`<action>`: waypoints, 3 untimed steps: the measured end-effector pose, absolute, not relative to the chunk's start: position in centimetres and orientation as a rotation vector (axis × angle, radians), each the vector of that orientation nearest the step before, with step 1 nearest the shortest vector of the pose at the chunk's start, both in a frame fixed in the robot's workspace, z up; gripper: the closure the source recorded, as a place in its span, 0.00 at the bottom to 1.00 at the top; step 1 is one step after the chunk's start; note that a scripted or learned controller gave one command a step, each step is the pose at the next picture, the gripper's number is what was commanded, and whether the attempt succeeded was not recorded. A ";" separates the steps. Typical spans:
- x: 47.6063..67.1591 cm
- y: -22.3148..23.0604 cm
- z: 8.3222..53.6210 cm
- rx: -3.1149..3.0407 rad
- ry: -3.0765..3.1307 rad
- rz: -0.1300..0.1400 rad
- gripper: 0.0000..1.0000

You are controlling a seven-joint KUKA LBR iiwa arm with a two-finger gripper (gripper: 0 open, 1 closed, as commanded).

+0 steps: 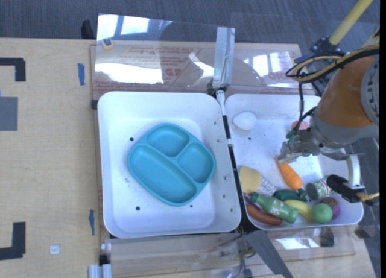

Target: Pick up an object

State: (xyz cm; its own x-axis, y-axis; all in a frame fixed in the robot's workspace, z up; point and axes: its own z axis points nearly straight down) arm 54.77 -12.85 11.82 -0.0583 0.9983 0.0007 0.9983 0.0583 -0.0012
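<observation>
Right of centre in the frame: gripper [300, 149] low inside right bin [265, 133], just above upper end of orange carrot [290, 174]; whether clenched or released, impossible to tell. Carrot lying tilted on bin floor. Lower right of frame: cluster along bin's near edge, with yellow wedge [250, 179], green bottle [274, 205], red sausage [263, 215], green lime [322, 212]. White egg [244, 120] apart, at bin's upper left. Centre left: blue divided plate [171, 163] in left bin [114, 150] on worktop [45, 150].
</observation>
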 end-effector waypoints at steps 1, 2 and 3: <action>56.8 -13.0 8.7 -2.661 -1.678 -0.007 1.00; 56.8 -13.0 8.6 -2.661 -1.677 -0.006 0.00; 51.2 -11.4 8.7 -2.514 -1.890 -0.008 0.00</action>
